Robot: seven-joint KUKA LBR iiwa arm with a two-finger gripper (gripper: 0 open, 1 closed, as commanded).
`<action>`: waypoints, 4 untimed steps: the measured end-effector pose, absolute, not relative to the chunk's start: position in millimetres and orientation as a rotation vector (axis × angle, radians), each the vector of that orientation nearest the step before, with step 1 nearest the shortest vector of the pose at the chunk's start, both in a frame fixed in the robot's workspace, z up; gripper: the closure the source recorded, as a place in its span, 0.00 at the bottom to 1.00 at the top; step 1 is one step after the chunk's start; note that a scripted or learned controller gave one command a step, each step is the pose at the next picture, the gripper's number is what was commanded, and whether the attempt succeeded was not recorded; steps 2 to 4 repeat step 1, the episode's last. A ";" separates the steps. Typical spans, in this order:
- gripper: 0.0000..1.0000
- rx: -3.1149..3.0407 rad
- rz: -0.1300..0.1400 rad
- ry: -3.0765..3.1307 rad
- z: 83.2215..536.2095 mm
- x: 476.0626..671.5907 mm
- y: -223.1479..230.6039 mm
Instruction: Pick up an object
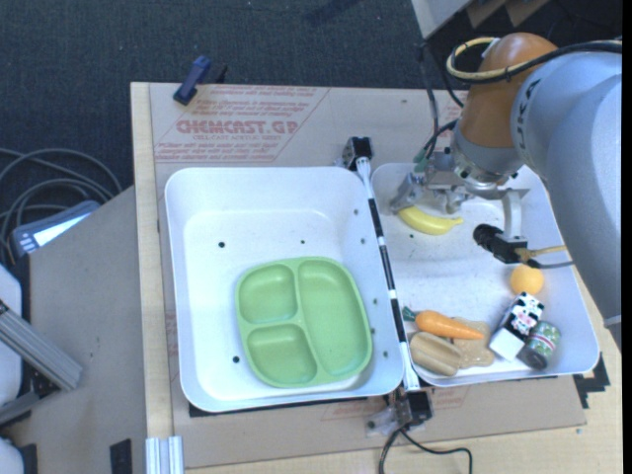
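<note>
At the near edge of the right bin [449, 276] lie a tan bun [439, 354] and, touching it behind, a carrot [449, 325]. Near them to the right stand a small can [541, 344] and a cow-patterned box [520, 321], with a yellow-orange fruit [527, 280] just beyond. The left bin [197, 200] holds a green divided plate [301, 320]. Farther back in the right bin lies a banana [432, 221], and the gripper [431, 197] hangs right over it; I cannot tell whether it is wide, narrow or gripping. A blue object [192, 79] rests at the far corner of the worktop [247, 126].
</note>
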State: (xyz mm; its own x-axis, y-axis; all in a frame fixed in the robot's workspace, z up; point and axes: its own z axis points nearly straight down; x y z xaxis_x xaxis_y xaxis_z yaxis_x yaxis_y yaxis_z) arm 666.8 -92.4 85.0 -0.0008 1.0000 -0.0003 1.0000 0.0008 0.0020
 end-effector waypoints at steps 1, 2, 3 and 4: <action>1.00 2.217 0.004 2.220 95.5 667.5 -92.1; 1.00 2.217 0.004 2.220 95.5 667.5 -92.1; 1.00 2.217 0.004 2.220 95.5 667.5 -92.1; 1.00 2.217 0.004 2.220 95.5 667.5 -92.1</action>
